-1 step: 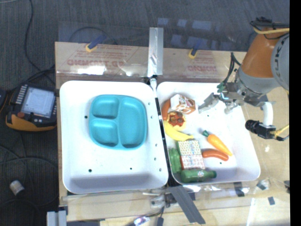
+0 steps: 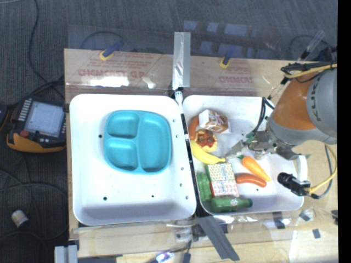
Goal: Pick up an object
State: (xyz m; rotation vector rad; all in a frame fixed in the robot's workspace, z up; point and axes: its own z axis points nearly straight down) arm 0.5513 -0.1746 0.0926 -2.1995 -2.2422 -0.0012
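While the gripper [image 2: 245, 144], its state impossible to tell, hung just above the carrot [image 2: 255, 168], that carrot lay orange and tapered.

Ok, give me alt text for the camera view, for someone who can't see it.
A grey and orange robot arm reaches from the right, its end effector low over the right bin, above toy food: a banana, a carrot, a patterned box and a green bottle. The left bin holds a blue divided plate.

Turquoise divided plate [image 2: 137, 141] in white bin [image 2: 88, 201]; yellow banana [image 2: 205, 156], orange carrot [image 2: 255, 168], green cucumber [image 2: 229, 204], grey-orange arm [image 2: 307, 111].
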